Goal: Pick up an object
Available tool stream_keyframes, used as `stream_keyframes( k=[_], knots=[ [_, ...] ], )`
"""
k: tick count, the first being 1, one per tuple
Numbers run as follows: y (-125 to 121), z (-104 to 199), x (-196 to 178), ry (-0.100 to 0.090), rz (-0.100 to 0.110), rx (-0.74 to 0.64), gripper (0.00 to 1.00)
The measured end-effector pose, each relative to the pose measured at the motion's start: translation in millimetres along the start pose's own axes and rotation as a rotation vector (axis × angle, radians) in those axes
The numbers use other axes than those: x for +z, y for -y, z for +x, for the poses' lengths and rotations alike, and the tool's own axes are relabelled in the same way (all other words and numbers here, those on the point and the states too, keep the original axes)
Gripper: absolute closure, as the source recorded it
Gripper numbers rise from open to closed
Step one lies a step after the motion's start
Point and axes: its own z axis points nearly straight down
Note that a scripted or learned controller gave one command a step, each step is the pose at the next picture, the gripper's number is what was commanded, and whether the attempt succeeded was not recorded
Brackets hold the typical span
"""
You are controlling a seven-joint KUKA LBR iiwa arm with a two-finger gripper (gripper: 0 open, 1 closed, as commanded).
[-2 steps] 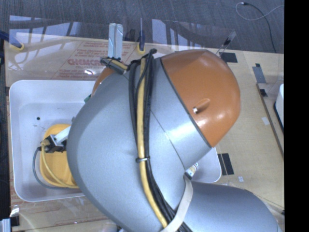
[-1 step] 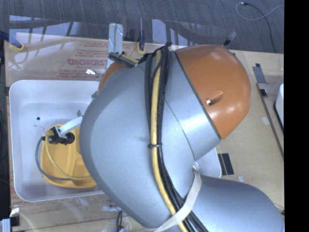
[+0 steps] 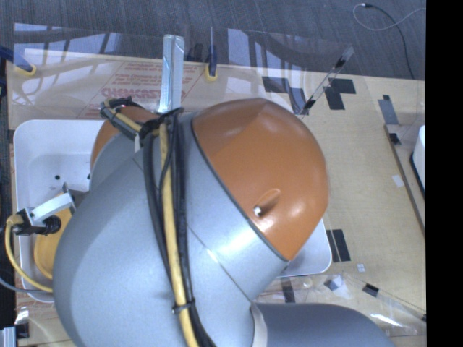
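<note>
Arm [image 3: 181, 244], grey with orange band, looming over 2 white bins [image 3: 29, 150] and covering most of them. Gripper hidden; jaw state cannot be told. Yellow object [image 3: 45, 255] lying in left bin, partly covered.

The arm [image 3: 181, 237] looms close under the camera, spanning the frame's centre and lower half. Its orange band [image 3: 260, 172] sits right of centre, the grey casing lower left, with black and yellow cables [image 3: 170, 215] running down it.
</note>
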Motion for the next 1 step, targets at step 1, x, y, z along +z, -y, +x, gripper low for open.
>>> stream_keyframes(
  k=[1],
  knots=[
    [-13.0, -21.9, -15.3, 0.004, 0.001, -0.008, 1.00]
  ],
)
